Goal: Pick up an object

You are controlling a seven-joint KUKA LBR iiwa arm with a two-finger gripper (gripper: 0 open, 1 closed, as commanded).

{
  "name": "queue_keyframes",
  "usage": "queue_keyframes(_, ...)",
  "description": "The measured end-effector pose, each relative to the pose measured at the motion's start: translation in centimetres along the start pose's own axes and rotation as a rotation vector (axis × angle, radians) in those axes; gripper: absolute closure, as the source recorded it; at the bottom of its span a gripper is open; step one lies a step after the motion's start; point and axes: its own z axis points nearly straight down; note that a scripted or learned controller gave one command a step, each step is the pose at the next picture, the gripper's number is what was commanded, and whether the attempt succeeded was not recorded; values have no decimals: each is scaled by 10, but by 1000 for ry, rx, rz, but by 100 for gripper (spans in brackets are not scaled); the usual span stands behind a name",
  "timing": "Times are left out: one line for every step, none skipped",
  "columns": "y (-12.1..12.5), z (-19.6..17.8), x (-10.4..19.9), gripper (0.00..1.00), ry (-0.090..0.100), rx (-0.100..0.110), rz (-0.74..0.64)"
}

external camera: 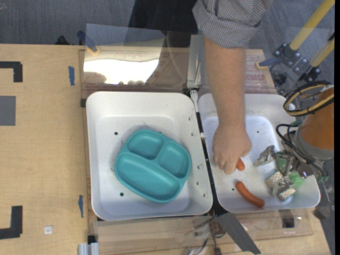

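The left bin [101,116] on the table [37,142] holds a teal divided plate [153,165], lying flat near its middle with three compartments showing. The right bin [255,108] holds an orange sausage-shaped piece [249,194] near its front edge, and a second small orange piece [240,164] just beside the fingertips of a person's hand [229,149], which reaches down into that bin from above in a checked sleeve. My end effector [281,182] sits low at the right side of the right bin, among a cluster of small crinkled grey and green items [280,184]; whether it is apart or together I cannot tell.
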Motion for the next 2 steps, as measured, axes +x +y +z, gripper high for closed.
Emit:
queue_keyframes(70, -30, -40, 0, 2, -4, -45)
queue_keyframes(30, 0, -39, 0, 1, -2, -77)
